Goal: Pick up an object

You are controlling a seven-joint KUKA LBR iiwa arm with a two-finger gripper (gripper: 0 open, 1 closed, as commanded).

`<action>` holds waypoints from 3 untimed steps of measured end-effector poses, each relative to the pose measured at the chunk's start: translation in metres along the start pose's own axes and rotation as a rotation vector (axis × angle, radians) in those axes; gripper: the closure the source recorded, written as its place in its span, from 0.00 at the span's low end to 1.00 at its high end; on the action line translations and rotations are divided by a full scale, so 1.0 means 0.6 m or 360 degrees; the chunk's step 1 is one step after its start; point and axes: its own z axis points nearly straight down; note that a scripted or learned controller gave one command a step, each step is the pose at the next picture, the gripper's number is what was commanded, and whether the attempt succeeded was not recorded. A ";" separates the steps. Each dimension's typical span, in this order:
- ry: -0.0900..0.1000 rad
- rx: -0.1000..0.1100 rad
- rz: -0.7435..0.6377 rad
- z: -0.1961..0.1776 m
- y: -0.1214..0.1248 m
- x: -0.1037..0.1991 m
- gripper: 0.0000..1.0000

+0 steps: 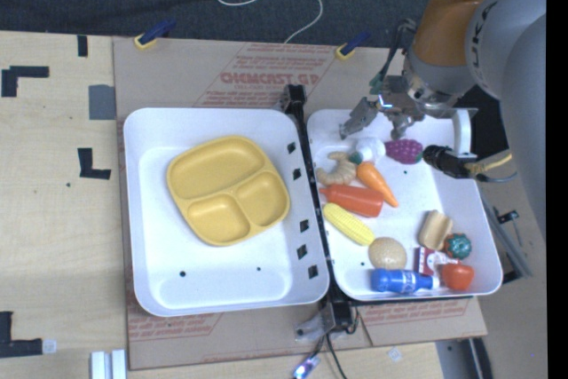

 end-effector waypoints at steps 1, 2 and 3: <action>0.0002 0.0011 0.0002 0.191 -0.110 0.004 0.00; -0.0001 -0.0002 0.0001 0.165 -0.104 0.003 1.00; 0.0006 -0.0006 -0.0010 0.007 -0.176 0.131 1.00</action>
